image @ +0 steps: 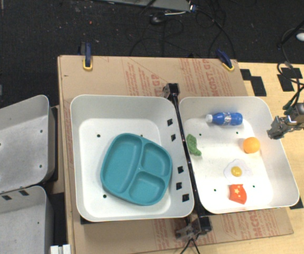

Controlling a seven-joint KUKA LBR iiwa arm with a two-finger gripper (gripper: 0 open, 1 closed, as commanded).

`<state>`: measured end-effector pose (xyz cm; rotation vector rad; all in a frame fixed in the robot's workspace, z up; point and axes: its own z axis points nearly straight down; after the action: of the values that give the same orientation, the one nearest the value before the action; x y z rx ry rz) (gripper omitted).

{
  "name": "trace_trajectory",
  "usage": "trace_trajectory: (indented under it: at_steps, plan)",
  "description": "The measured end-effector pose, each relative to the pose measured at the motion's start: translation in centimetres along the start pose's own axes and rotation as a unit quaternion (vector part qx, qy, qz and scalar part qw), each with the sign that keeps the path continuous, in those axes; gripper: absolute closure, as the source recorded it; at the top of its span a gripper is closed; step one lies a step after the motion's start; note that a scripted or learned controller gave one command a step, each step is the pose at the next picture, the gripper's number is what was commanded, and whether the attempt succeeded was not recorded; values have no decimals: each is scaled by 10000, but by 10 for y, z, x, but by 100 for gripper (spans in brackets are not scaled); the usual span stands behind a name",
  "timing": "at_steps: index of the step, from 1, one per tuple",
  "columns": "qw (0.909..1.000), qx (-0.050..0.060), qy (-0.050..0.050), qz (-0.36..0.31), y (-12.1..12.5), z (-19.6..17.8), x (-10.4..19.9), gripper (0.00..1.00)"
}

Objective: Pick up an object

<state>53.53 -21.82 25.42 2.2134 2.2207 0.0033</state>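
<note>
The right bin (278, 157) holds a blue bottle (226, 119) lying on its side at the back, an orange ball (251, 145) near the right wall, a green piece (194, 145) by the left wall, a fried-egg toy (236, 170) and a red piece (238, 193) toward the front. My gripper (279, 128) hangs at the bin's right rim, right of the orange ball and apart from it. Nothing shows between its fingers.
The left bin (88, 115) holds a teal divided plate (136, 169). Both bins sit on a cardboard sheet (141, 75) clamped at the back. More white trays (14, 142) stand at the far left. Cables lie on the dark floor behind.
</note>
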Motion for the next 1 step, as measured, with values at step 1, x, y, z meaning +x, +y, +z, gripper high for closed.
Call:
trace_trajectory:
  at_steps: [1]
  plan:
    - [10000,39,24,-18,-6,13,55,100]
